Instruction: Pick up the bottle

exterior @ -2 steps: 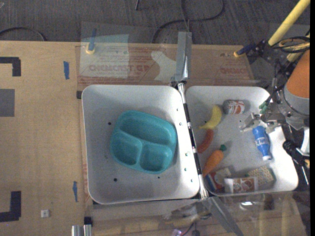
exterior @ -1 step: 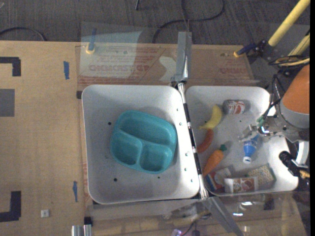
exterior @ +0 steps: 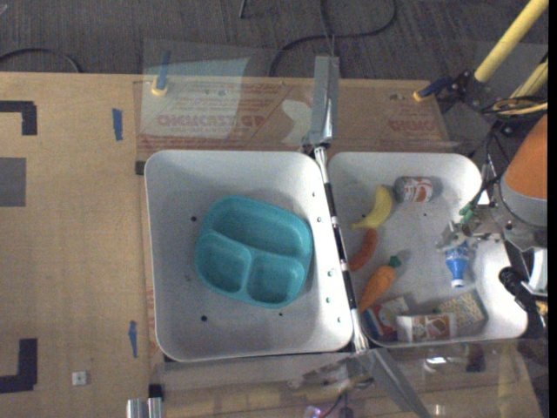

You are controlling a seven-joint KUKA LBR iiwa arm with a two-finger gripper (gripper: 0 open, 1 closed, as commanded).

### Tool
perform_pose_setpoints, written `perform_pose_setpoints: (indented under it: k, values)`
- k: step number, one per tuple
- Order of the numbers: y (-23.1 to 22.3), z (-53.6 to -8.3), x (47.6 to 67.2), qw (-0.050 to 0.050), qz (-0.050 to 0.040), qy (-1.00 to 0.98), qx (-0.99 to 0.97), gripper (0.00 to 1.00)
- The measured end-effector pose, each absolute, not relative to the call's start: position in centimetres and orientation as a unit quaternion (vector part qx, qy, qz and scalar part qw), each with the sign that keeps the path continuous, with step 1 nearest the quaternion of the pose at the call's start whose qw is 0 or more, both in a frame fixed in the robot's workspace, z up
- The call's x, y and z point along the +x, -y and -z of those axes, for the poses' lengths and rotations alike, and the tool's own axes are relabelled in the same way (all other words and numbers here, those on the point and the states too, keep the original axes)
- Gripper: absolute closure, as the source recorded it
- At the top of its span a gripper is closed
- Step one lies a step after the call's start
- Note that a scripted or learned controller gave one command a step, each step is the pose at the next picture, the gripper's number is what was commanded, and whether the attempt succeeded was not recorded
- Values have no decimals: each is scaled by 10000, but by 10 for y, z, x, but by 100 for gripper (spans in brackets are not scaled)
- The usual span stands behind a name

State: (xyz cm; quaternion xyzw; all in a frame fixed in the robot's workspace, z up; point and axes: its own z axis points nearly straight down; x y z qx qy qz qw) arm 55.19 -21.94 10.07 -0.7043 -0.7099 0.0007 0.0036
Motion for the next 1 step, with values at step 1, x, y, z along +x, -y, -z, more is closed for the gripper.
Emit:
perform_pose_setpoints:
  k: [1]
  values:
    - [185, -208, 566, 13, -14, 6901, -7237, 100]
